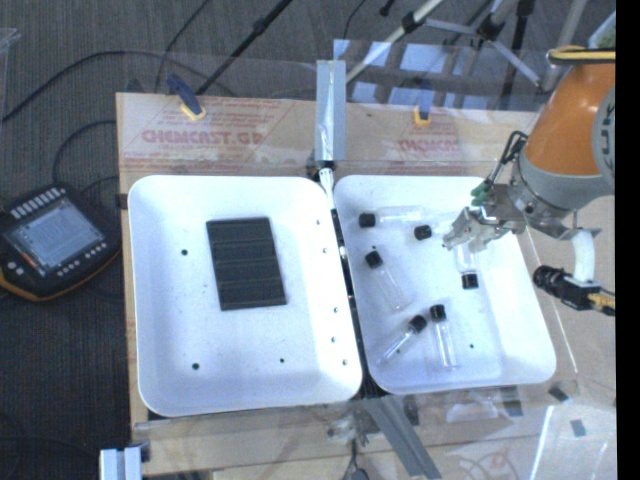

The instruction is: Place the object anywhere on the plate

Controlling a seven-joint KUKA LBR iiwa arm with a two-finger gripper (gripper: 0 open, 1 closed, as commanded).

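Two-finger gripper (pixel 468 230) sits low over the upper right part of the right-hand shallow white bin (pixel 520 353); its metal fingers are small and blurred against the white floor, so whether they are spread or closed cannot be told, nor whether they pinch anything. A clear glass vial with a black cap (pixel 466 266) lies just below the fingertips, possibly touching. Five such black-capped clear vials counted, all scattered in that bin: upper left, upper middle, centre left, beneath the gripper, and a pair crossing near the bottom. Two bins side by side. One dark ribbed rectangular plate (pixel 245 262) lies flat in the left-hand shallow white bin (pixel 160 368), well apart from every vial. Grey arm with orange band (pixel 570 133) enters from the right, wrist angled down-left.
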